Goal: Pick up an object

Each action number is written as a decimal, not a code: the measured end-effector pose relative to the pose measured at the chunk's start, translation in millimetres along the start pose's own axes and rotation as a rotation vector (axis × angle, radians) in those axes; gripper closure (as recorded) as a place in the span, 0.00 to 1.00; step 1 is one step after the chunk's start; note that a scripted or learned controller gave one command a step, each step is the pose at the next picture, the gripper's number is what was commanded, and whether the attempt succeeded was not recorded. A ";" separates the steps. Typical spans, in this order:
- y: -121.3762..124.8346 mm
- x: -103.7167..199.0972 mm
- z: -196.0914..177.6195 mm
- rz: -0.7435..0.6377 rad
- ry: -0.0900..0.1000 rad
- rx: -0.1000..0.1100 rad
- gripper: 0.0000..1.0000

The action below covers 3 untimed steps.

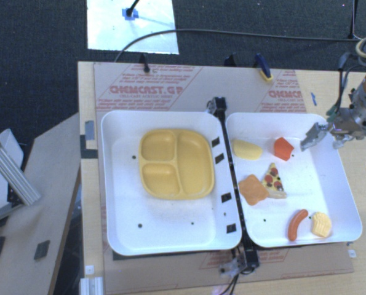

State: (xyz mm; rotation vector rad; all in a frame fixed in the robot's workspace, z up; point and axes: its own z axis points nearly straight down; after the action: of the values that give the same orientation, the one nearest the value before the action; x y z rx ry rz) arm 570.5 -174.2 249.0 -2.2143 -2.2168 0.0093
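Two shallow white plastic bins sit side by side on the wooden counter [90,158], touching along a shared middle edge. The left bin [118,226] holds a yellow three-compartment plastic tray [175,163], lying flat near its centre. The right bin [342,192] holds six toy foods. Toward its back lie a pale yellow oval piece [247,149] and, to its right, an orange-red block [283,148]. Further forward, an orange flat piece [253,190] touches a pizza slice [273,180] on its right. At the front, a red sausage [297,224] lies just left of a yellow ridged piece [321,224]. The claw [315,137] hangs above the bin's back right part, right of the block.
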 end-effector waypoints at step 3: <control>5.4 -18.4 102.8 0.000 -0.002 -0.009 0.00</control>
State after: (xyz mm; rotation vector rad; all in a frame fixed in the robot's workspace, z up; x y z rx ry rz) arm 574.8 -192.4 146.1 -2.2198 -2.2217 0.0015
